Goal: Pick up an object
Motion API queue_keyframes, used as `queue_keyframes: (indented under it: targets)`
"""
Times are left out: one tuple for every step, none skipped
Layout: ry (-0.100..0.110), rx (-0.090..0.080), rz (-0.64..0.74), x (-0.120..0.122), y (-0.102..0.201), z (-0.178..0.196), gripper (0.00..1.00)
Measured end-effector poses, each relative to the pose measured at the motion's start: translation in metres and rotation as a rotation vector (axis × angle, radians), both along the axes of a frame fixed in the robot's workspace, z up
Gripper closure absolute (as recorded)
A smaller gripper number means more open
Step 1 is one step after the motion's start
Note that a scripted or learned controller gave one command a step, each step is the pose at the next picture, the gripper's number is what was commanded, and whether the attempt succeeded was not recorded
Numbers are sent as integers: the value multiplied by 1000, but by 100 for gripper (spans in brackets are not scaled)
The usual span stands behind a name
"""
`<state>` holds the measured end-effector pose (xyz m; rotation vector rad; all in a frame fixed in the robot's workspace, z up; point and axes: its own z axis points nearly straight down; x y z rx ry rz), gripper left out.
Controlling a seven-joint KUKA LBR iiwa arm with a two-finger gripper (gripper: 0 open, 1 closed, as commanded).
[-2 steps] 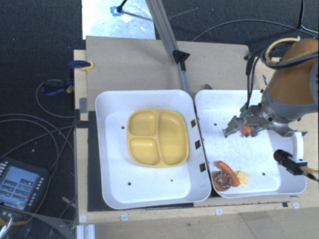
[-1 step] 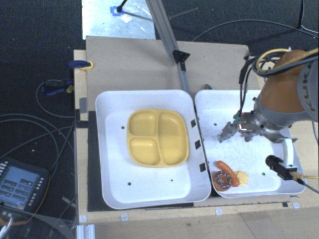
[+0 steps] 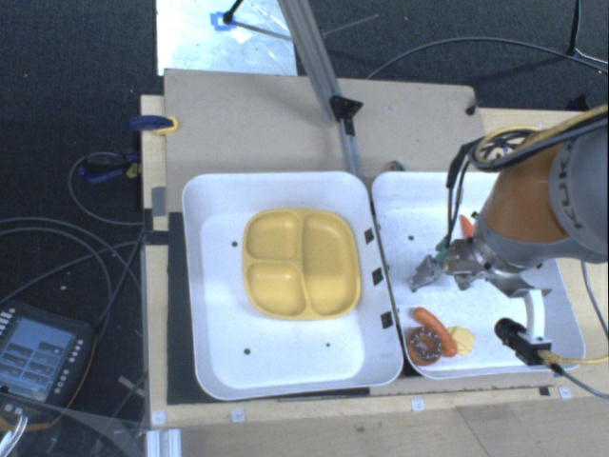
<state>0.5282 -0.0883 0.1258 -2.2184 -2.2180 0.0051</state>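
My gripper [image 3: 430, 272] hangs over the middle of the right bin [image 3: 404, 208], reaching in from the right under the grey arm with its orange band. In the bin's front corner, a short way below the gripper, lie a red-orange sausage [image 3: 434, 328], a brown donut [image 3: 422, 347] and a pale yellow piece [image 3: 463, 339], close together. A small orange piece [image 3: 466, 225] peeks out beside the arm, above the gripper. I see nothing between the gripper and the bin floor.
The left bin [image 3: 214, 255] holds a yellow divided plate [image 3: 302, 262]. A metal pole [image 3: 324, 65] slants across the bench behind the bins. Cables and a handheld screen [image 3: 38, 350] lie on the floor at the left.
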Motion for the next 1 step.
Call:
queue_keyframes:
  targets:
    - [-8,0,1,3,0,14,100]
